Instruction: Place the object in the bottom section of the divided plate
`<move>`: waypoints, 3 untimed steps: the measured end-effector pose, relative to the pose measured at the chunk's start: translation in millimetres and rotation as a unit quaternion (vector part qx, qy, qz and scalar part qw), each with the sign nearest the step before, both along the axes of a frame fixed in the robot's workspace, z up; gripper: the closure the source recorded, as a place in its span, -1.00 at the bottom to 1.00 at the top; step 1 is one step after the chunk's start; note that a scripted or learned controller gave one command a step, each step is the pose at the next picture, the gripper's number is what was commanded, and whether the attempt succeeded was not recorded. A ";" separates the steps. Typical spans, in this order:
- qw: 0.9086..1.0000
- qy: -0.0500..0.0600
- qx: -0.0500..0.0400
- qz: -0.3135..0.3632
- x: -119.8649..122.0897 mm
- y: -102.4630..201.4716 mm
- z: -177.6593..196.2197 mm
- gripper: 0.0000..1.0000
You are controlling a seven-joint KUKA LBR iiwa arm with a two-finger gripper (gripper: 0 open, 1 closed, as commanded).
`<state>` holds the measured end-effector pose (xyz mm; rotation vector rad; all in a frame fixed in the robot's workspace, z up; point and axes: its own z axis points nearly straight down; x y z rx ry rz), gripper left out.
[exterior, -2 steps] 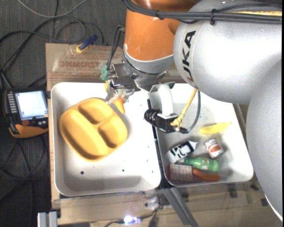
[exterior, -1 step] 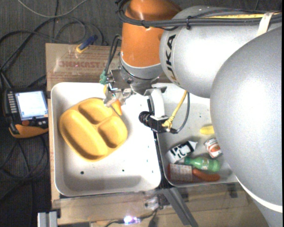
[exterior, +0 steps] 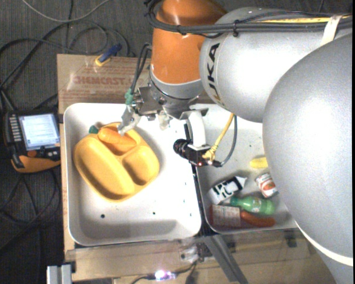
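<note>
Two white bins on my table; left bin (exterior: pixel 83 218) holds yellow divided plate (exterior: pixel 115 164). Orange carrot-like object (exterior: pixel 115 138) lies in plate's top section, directly beneath my tool (exterior: pixel 129 118); grip state unreadable. Likely light, rigid, smooth plastic: take across its middle.

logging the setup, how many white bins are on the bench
2. The left bin holds the yellow divided plate. The right bin, beside it, holds small grocery items; the arm covers most of it, so part of it is hidden.
</note>
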<state>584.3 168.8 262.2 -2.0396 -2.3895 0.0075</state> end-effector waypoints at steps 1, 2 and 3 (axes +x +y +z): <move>1.000 0.002 -0.001 0.001 -0.2 0.4 7.9 1.00; 0.976 -0.001 -0.001 -0.218 -23.4 -4.7 54.7 1.00; 0.917 -0.002 -0.001 -0.400 -8.9 -49.0 161.1 1.00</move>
